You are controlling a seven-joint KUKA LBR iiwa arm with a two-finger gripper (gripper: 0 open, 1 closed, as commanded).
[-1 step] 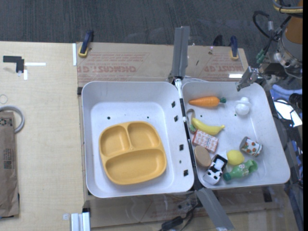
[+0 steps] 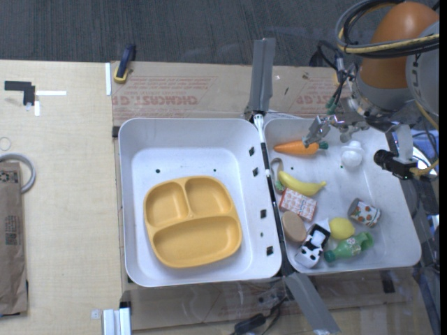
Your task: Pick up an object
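The right bin [image 2: 391, 257] holds several small objects. An orange carrot [image 2: 297, 147] lies at its far left corner, with a yellow banana [image 2: 300, 183] just below it. My gripper [image 2: 316, 132] hangs over the carrot's green-topped right end, very close to it or touching it. The arm reaches in from the upper right, its orange band [image 2: 398, 9] above the wrist. A white ball [image 2: 351, 158] sits to the gripper's right.
Further down the right bin lie a red-patterned box [image 2: 298, 204], a brown oval [image 2: 295, 226], a cow-patterned toy [image 2: 312, 246], a lemon [image 2: 341, 227], a green bottle [image 2: 347, 248] and a small can [image 2: 364, 213]. The left bin [image 2: 140, 145] holds a yellow divided plate [image 2: 192, 220].
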